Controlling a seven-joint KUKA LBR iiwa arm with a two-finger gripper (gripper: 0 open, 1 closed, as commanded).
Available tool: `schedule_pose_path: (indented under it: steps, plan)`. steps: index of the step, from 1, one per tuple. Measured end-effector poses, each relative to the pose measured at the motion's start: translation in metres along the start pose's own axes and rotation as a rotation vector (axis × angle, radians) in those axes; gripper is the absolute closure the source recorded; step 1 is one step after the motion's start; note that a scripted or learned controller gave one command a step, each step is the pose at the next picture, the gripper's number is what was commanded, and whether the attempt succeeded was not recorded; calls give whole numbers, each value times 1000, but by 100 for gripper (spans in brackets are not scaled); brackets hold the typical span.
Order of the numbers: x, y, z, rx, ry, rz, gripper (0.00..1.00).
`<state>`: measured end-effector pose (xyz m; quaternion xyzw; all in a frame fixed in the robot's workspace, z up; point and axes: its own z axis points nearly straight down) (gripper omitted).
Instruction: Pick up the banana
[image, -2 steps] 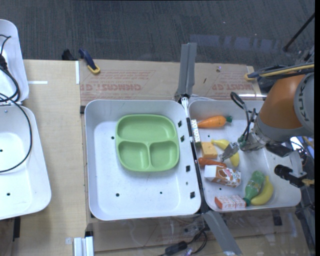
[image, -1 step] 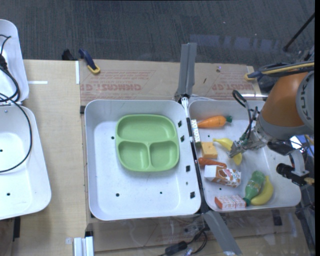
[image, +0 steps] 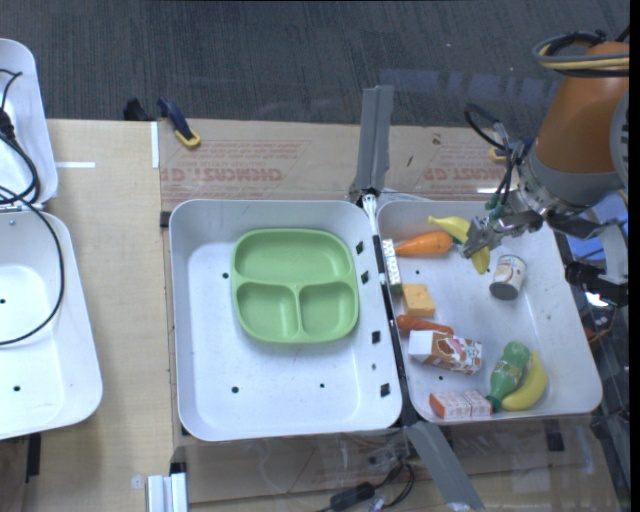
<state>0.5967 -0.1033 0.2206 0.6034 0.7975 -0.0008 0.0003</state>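
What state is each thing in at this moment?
Gripper: lowered over the upper banana in the right bin.
Second banana: lying at the bin's lower right, beside the green bottle.
Carrot: lying flat.
Green plate: upright in the left bin.

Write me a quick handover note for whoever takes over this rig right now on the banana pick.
Gripper: down in the right bin, at its back edge, on the upper banana; whether the jaws are closed on it cannot be told from here.
Things: that banana lies beside the carrot. A second banana lies at the front right corner, against the green bottle. The left bin holds a green divided plate.
Done: the arm has reached a banana.
Left: confirm the grasp, then lift the banana clear of the bin.
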Motion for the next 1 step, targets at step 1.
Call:
schedule_pose_path:
  steps: [1]
  plan:
    - [-41, 44, -95, -1, -1, 102, 100]
